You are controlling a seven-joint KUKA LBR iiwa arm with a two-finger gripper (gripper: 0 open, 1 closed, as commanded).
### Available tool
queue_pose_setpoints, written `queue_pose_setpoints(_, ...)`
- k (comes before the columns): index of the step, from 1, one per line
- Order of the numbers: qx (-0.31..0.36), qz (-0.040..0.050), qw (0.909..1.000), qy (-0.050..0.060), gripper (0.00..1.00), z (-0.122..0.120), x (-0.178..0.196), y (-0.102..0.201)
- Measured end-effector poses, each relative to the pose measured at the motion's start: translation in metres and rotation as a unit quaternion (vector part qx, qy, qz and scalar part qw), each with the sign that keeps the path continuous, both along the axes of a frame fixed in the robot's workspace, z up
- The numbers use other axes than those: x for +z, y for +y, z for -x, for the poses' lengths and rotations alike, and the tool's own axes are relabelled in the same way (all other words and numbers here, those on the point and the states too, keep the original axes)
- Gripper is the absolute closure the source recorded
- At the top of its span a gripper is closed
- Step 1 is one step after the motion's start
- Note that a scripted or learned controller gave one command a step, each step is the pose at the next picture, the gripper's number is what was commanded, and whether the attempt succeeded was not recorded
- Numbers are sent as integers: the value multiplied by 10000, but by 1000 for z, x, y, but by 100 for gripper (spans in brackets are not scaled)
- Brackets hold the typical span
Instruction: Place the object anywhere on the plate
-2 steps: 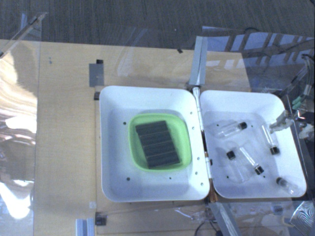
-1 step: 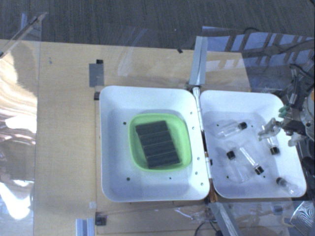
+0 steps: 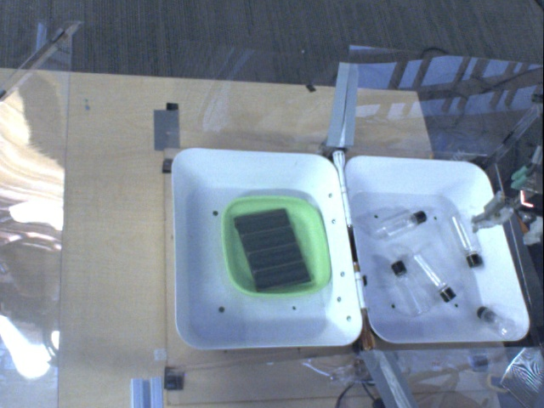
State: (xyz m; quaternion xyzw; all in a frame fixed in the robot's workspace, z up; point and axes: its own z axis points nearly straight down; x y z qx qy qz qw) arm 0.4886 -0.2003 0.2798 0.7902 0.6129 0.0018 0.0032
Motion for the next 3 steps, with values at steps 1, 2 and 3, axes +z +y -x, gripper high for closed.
queue_pose_setpoints(1, 62, 7, 10000, -12, 0, 0, 60, 2)
queue_pose_setpoints(2, 166, -6, 9999, 13, 0, 0, -34, 9)
queue_pose_setpoints(3, 99, 0, 10000, 1, 0, 0, 14, 1)
